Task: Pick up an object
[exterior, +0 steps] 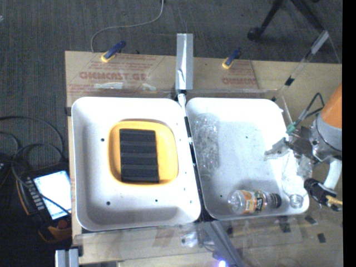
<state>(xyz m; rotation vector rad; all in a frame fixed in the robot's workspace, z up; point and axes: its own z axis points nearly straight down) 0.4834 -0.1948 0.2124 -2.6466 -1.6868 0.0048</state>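
1. Two white bins sit side by side on the table. The right bin (239,121) is the landmark here.
2. A clear plastic bottle (255,200) lies on its side along the right bin's near wall, cap end toward the bin's right corner. Its label is yellow and brown.
3. A crumpled clear plastic piece (204,141) lies against the right bin's left wall, well apart from the bottle.
4. In the bin left of the right bin, a yellow tray (143,152) holds a black ribbed block (138,155).
5. The arm (334,121) reaches over the right bin's right edge. The gripper (292,154) hangs above that edge, up from the bottle's cap end. I cannot tell its state; nothing is visibly held.
6. The step in hand looks like the approach, with the bottle the nearest target.
7. To do it well, the gripper should likely come down over the bottle's middle, squarely across its length.
8. The near wall crowds the bottle, and a round, smooth body may roll or slip.
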